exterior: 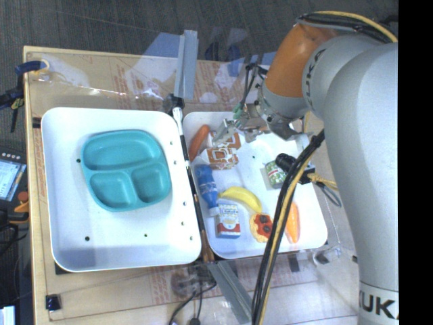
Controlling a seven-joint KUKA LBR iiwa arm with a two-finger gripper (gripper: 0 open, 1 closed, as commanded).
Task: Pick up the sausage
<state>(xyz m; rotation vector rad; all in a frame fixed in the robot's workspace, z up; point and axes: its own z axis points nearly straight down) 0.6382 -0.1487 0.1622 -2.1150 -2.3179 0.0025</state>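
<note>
I am watching the end effector (233,124) hovering at the right bin's (318,212) twelve o'clock, and I cannot tell its state. The sausage (198,141) is lying against the wall at ten o'clock, beside a brown waffle-like toy (223,156); I am risking a wall strike or grabbing that instead.

One fixed camera high above the worktop (101,73), angled down at both bins (61,249), arm (352,107) from the right.

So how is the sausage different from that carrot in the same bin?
The sausage is reddish-brown, while the carrot is brighter orange. The sausage lies at the right bin's far left corner, leaning against the wall; the carrot lies near the front right corner, beside a yellow and red toy. The sausage lies at a slant, the carrot nearly straight front to back. Both are long, slim toy foods lying free of the gripper.
</note>
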